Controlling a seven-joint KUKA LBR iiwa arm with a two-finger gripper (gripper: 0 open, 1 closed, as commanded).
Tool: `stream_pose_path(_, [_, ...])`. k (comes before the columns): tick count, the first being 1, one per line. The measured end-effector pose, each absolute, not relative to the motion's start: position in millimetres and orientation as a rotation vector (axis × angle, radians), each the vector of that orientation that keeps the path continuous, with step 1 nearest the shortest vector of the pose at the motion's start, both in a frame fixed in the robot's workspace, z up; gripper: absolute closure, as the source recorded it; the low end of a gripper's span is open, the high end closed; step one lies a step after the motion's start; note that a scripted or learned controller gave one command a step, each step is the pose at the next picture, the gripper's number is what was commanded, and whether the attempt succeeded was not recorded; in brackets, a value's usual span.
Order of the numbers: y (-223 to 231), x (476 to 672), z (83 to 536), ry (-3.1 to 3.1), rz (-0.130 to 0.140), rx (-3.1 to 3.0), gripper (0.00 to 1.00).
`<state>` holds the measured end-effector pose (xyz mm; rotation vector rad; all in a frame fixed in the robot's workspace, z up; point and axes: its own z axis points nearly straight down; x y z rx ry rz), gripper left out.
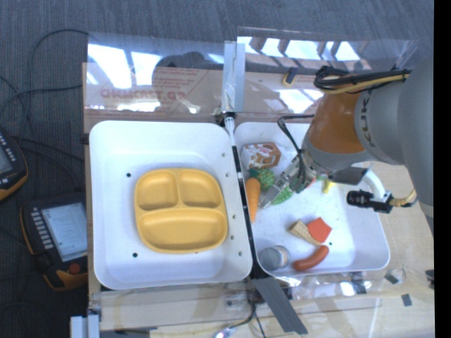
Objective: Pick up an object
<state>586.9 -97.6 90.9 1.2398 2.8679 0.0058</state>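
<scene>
My gripper (275,191) reaches down into the left part of the right bin (366,238), right over a green leafy toy (268,179). An orange carrot (251,197) lies just left of it against the bin wall. A round pretzel-patterned item (262,155) sits behind it. Toward the front lie a tan cheese wedge (301,230), a red block (320,228), a reddish sausage (311,258) and a metal can (274,258). The gripper hides part of the green toy, and I cannot make out whether anything is held.
The left bin (113,153) holds a yellow divided plate (182,210). A small yellow piece (325,186) lies right of the gripper. The grey arm with its orange band (337,125) crosses the back right of the right bin. Clear panels stand behind both bins.
</scene>
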Motion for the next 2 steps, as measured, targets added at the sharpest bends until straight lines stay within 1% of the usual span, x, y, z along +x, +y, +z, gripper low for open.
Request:
stream_pose_path(1, [-97.0,587.5,100.9,2.868,0.005,1.238,1.00])
stream_pose_path(2, [-16.6,594.2,213.6,2.834,-0.003,1.353,1.00])
